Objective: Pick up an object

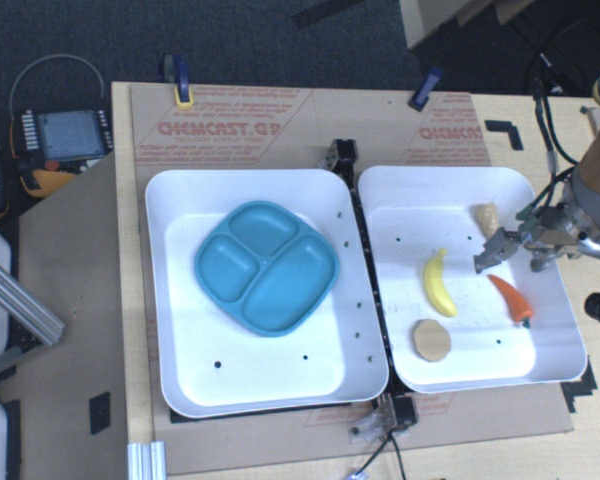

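Nothing had been picked up yet: the gripper (502,249) was poised, jaws apart and unladen, above the right bin (400,193), just beside the carrot (511,297).

The worktop (280,118) under me is a pale brown board printed with faded red lettering along its far edge. Two shallow white bins sit directly on it, side by side, their inner walls almost touching down the middle. The left bin (180,368) is the wider one; the right bin (410,198) lies just beside it. A blue and yellow clamp (183,83) grips the board's far edge on the left, and a dark blue clamp (425,88) grips it further right. Small black fittings (342,154) sit between the bins at the far end, and another fitting (398,410) at the near end.
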Tool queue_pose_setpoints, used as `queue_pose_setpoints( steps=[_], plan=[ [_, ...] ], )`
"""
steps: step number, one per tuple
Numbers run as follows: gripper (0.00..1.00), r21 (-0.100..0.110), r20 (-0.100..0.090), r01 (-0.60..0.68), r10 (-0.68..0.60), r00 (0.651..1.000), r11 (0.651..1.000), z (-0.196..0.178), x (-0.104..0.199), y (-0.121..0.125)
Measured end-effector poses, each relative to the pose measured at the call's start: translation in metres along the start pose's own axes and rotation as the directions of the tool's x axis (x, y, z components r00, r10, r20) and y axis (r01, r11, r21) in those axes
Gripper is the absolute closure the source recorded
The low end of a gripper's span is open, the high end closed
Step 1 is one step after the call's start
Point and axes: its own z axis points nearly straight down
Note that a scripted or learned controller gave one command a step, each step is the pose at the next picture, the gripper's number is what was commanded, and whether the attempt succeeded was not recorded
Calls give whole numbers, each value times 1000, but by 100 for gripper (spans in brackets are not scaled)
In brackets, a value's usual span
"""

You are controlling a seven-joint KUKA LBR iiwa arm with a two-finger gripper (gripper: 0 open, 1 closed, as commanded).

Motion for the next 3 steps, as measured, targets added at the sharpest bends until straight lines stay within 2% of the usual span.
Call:
queue_pose_setpoints(
  steps=[1, 2, 3],
  plan=[
    [0, -13, 3, 4, -4, 1000, 1000, -6, 0, 3],
    [0, -6, 0, 3, -3, 1000, 1000, 39, 7, -2],
    [0, -12, 2, 3, -3, 1000, 1000, 91, 15, -6]
  ],
)
